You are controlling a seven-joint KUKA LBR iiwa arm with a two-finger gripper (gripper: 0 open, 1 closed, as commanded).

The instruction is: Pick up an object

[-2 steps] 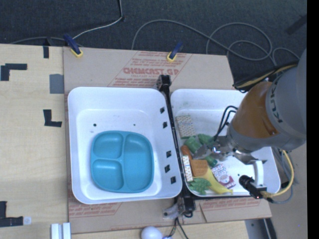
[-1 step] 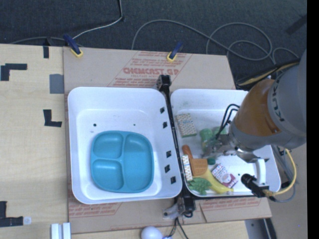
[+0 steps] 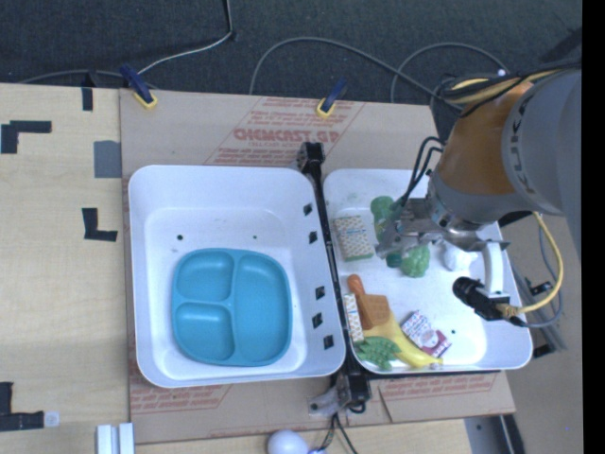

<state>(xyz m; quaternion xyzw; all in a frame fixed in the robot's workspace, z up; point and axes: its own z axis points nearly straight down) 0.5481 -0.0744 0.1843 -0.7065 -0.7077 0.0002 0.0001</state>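
Now | my gripper (image 3: 408,244) sits low over green toy (image 3: 414,261) in right bin (image 3: 492,348) | finger state: cannot tell | risk: crowded neighbours, I may snag checkered pouch (image 3: 354,235).

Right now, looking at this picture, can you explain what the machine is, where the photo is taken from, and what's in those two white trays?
It is a robot arm, grey with an orange band, photographed from a fixed camera above the bench. It reaches in from the right, and its gripper is low in the right bin, among green toy vegetables. I cannot tell whether it holds anything. That bin also has a banana, a carrot and small packets. The left bin holds a blue divided plate.
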